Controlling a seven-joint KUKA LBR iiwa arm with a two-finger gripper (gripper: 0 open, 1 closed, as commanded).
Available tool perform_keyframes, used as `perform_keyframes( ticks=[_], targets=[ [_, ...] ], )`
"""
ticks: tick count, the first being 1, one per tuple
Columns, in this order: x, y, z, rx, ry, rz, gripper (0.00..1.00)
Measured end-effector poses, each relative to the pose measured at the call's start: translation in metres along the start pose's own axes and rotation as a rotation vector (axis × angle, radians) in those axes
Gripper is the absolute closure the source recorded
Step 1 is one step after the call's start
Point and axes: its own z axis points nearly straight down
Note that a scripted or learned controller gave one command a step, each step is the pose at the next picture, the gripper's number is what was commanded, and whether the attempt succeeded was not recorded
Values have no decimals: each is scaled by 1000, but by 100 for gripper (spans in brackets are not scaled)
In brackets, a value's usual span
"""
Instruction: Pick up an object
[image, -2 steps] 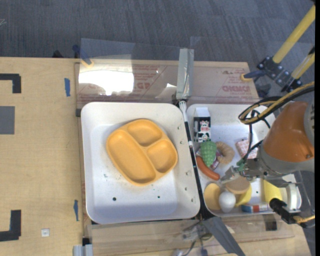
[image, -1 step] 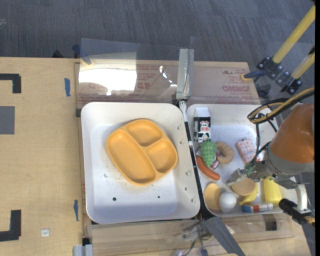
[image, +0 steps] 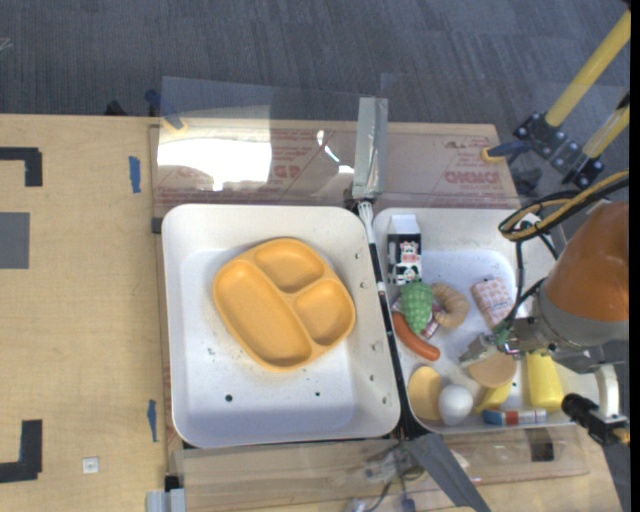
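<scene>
One orange plate (image: 285, 302) in the left bin (image: 190, 300); one white ball (image: 456, 402); jaws (image: 490, 345) unreadable.

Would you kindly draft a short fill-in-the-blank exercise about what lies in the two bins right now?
1. The orange divided plate lies in the ____ bin of the camera view.
2. That plate has ____ compartments.
3. The white ball sits in the ____ bin, near its front edge.
4. The arm's gripper hangs over the ____ bin.

Missing words: left; three; right; right.
</scene>
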Motion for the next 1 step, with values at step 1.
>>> perform_keyframes(
  ticks=[1],
  targets=[
    [61,59,-143,3,3,95,100]
  ],
)
